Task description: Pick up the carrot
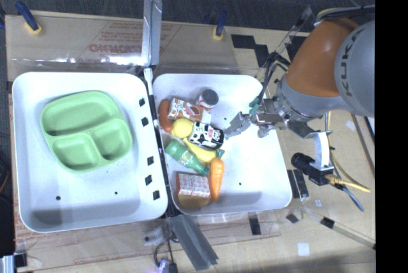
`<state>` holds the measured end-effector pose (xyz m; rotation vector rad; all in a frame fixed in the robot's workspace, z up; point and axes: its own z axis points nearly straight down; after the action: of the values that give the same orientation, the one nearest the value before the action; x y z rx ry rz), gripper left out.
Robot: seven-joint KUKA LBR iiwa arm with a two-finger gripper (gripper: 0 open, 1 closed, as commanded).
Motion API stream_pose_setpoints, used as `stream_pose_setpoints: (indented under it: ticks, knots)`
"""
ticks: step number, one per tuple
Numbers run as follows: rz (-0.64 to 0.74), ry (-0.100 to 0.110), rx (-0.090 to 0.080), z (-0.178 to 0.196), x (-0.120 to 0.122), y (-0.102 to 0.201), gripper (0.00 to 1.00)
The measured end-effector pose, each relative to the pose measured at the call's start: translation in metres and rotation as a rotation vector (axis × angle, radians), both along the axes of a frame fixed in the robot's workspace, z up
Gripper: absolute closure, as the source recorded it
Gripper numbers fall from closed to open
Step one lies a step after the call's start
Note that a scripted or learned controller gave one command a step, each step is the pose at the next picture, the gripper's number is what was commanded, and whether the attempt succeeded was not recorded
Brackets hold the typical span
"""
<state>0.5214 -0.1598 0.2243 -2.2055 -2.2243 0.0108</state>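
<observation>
- The carrot [216,178] lies in the right bin [268,192], in its lower left part, its thick end up and its tip pointing toward the bin's near wall.
- Just to its left sits a brown boxed item [193,188], touching or almost touching it; the print on that box is too small to read.
- Above the carrot a yellow banana-like piece [203,152], a green bottle [185,156], a black-and-white cow-patterned toy [206,135] and a yellow round fruit [182,128] crowd together, partly overlapping, so their full outlines are hard to make out.
- Further up lie a printed packet [185,108] and a small round can [208,98].
- The jaws [237,125] hang over the right bin's middle, up and right of the carrot and clear of it, just beside the cow toy; I cannot tell whether they are apart or together, and nothing is seen between them.
- The arm [325,71] is cut off at the right.
- The left bin [32,201] holds a green divided tray [86,129].
- Both bins rest on the tabletop [191,36].
</observation>
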Motion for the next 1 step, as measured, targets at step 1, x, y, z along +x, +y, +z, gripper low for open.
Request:
stream_pose_setpoints:
  ticks: [1]
  knots:
    - [0.041,-0.007,0.000,-0.1356,-0.0446,0.0333,0.00]
